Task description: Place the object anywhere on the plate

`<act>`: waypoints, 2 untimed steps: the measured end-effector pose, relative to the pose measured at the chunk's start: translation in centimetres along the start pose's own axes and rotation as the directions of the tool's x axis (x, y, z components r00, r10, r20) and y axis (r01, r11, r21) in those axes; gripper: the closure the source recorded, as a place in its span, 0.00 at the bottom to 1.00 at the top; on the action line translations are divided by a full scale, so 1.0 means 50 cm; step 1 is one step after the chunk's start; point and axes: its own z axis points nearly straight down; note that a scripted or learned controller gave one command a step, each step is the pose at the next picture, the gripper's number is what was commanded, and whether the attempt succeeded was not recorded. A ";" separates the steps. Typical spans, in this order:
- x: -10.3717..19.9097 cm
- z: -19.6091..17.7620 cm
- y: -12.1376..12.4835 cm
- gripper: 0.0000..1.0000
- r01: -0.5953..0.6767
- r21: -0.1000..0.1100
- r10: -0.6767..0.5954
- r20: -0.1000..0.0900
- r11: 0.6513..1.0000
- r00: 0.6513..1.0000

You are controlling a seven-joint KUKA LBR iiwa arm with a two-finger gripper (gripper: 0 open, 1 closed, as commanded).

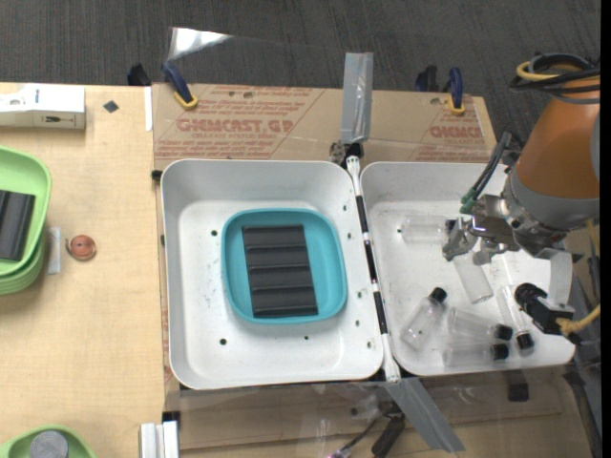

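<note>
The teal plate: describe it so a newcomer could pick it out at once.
Two white bins sit side by side; take the left bin, farther from the arm. The teal plate lies in its middle, a rounded square. It is the one coloured dish there, with a dark ribbed block on it.

I see my pincer (465, 239) over the right bin (382, 256), its fingers hard to read among clear plastic. Just below it lie several clear vials with black caps (436, 297); a few more black caps (499, 332) sit lower right. Well off to its left, the left bin (191, 351) carries the teal plate (234, 275), with a dark ribbed block (279, 270) resting on it. Behind both bins lies printed cardboard (248, 122).
</note>
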 end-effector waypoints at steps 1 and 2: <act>-0.003 -0.016 0.001 1.00 -0.001 0.001 0.001 0.002 1.000 1.000; 0.143 0.044 -0.056 1.00 0.058 0.004 -0.058 0.001 0.998 0.998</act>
